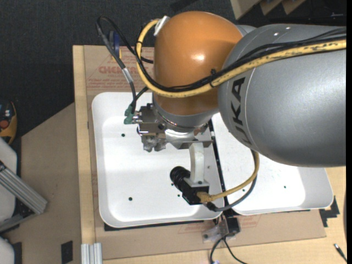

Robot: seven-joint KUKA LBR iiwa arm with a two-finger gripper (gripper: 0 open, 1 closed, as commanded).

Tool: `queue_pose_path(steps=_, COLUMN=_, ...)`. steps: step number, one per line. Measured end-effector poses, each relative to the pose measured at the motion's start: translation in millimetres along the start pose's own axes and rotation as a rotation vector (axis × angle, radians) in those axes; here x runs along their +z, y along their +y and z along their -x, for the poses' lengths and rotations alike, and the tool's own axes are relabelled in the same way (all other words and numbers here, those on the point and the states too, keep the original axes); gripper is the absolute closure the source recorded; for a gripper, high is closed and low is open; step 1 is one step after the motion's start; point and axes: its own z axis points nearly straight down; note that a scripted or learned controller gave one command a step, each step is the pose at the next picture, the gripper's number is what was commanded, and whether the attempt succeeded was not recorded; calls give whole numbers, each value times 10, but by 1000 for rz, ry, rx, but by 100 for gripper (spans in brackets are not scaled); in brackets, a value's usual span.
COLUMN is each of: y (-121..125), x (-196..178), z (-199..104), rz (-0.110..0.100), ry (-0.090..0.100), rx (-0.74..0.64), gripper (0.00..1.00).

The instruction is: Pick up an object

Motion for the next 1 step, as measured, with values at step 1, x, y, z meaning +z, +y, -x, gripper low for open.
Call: queue_pose_path(steps=1, y=21, x=-215, z=136, rz=8, ry=2, rx=3, gripper=100)
